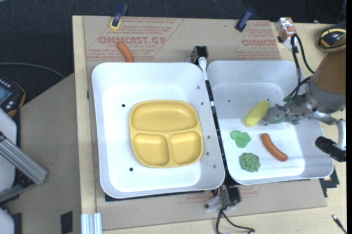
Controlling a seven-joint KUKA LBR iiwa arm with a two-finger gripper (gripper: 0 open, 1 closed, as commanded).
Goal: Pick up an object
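The right bin [247, 76] holds a yellow corn cob [257, 113], an orange-red sausage [273, 147], a flat green leafy piece [240, 138] and a round green broccoli-like piece [249, 162]. My gripper [273, 115] reaches in from the right and sits low in that bin, right beside the corn cob's right end. It is above and slightly left of the sausage. The grey wrist and arm [324, 90] hide the bin's right wall.
The left bin [110, 117] carries a yellow three-compartment plate [165, 132]. A second orange sausage [126, 52] lies on the cardboard behind the left bin. Blue clamps [117, 16] [244, 19] grip the board's far edge. A cable [297, 56] runs down by the arm.
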